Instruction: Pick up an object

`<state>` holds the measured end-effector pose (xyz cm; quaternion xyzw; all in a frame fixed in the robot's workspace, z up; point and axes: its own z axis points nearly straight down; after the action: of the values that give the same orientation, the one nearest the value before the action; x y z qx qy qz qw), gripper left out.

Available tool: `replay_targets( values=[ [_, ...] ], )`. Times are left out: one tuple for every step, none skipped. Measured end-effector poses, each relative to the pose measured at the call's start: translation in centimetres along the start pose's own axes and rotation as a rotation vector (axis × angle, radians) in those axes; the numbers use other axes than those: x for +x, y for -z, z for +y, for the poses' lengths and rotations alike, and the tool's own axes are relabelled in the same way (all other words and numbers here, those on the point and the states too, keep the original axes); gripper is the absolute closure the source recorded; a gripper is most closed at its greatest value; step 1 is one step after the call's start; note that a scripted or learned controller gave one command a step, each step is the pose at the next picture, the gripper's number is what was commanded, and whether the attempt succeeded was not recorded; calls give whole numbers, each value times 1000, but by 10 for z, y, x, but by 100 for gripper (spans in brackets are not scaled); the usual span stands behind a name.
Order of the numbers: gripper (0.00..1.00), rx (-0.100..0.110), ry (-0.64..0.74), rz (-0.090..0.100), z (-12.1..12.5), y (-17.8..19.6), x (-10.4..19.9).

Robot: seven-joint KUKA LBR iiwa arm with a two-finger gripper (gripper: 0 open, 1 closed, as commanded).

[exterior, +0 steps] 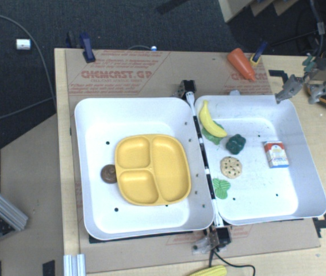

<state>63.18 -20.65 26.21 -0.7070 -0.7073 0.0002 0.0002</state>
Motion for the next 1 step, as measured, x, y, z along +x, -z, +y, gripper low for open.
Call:
replay_targets(
  values=[
    [0, 4, 1, 2, 12, -116, 38]
  ],
)
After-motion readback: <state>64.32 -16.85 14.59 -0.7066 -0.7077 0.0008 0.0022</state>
